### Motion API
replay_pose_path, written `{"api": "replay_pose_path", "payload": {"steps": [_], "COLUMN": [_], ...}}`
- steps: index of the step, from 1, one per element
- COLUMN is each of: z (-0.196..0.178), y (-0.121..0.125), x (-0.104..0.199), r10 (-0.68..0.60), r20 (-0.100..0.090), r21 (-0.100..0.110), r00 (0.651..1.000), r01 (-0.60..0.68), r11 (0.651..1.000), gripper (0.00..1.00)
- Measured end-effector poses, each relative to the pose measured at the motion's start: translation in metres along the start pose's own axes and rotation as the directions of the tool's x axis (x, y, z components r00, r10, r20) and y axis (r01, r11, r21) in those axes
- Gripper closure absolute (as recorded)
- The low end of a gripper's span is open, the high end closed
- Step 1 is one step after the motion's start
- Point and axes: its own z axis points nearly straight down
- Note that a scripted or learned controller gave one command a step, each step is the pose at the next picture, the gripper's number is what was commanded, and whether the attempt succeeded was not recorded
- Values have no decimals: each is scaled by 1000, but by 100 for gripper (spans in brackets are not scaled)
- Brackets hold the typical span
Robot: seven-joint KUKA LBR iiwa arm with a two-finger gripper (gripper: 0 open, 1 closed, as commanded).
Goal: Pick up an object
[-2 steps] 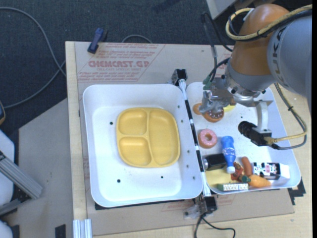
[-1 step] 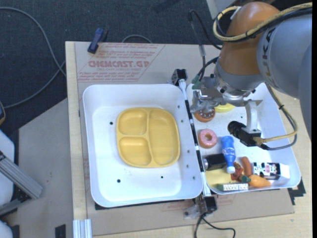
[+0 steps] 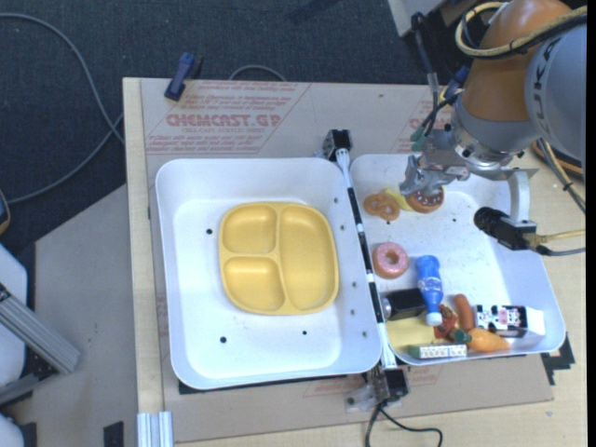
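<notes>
Camera view puts the gripper [image 3: 424, 182] low over the back of the right bin [image 3: 535, 287], at a small brown ring-shaped piece [image 3: 426, 200]; whether that piece sits between its fingers I cannot tell, nor how wide they stand. Just left lies an orange pretzel-like piece [image 3: 381, 205]. Nearer the front are a pink doughnut [image 3: 390, 260], a blue bottle [image 3: 428, 287], a black block [image 3: 404, 303] and a heap of toy food [image 3: 461, 329]. The left bin [image 3: 186, 250] holds a yellow divided plate [image 3: 278, 257], likely kept apart from the pickable clutter.
</notes>
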Motion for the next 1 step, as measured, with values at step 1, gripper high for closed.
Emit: {"api": "replay_pose_path", "payload": {"steps": [1], "z": [0], "y": [0], "x": [1], "r10": [-2], "r20": [-1], "r21": [0], "r00": [1000], "r01": [2], "r11": [1000], "gripper": [0]}}
